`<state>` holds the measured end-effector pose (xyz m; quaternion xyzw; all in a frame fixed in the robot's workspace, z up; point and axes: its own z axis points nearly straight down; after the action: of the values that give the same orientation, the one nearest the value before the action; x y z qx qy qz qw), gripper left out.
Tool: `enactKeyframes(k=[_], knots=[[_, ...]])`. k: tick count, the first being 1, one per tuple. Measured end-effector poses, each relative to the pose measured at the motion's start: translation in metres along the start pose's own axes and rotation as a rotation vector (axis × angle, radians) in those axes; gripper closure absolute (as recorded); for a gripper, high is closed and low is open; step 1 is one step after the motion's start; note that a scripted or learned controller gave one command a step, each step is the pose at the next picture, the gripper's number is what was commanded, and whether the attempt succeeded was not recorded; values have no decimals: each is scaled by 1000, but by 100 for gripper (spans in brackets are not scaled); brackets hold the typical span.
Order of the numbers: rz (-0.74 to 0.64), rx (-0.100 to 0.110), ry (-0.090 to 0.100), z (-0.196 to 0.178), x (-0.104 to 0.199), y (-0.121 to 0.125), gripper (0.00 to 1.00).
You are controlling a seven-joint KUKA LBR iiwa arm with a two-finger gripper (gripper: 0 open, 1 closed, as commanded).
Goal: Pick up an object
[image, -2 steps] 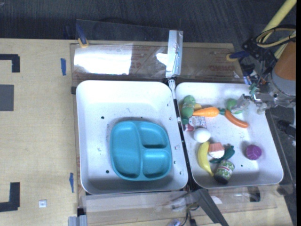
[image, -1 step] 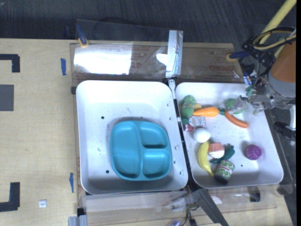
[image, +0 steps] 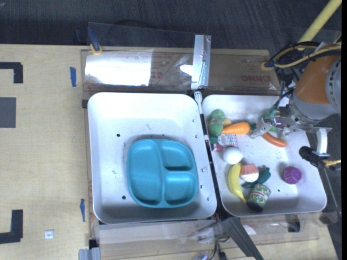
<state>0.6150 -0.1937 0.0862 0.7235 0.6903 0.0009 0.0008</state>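
Two white bins are sitting side by side. The gripper (image: pixel 269 124) is hovering low in the right bin (image: pixel 309 202), between the toy carrot (image: pixel 236 128) and the red pepper (image: pixel 275 140). Finger state: I cannot tell. A blue tray (image: pixel 161 171) is occupying the left bin (image: pixel 108 145).

almost nothing here can be read. the cardboard (image: pixel 238 75) behind the bins carries reddish printed lettering near its right end, too faint and blurred to make out. a small packet (image: pixel 230 140) in the right bin (image: pixel 312 199) has red print on white, also illegible. the little jar (image: pixel 258 196) at that bin's front edge wears a patterned label, but no words on it can be told.
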Motion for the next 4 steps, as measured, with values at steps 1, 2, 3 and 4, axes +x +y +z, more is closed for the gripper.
enactKeyframes(k=[1,2,3,4], knots=[[-2,-4,-1,-12,1,2,100],[7,-7,0,-102,56,15,100],[53,-1,-3,-118,-9,33,100],[-197,4,1,-73,-5,19,100]])
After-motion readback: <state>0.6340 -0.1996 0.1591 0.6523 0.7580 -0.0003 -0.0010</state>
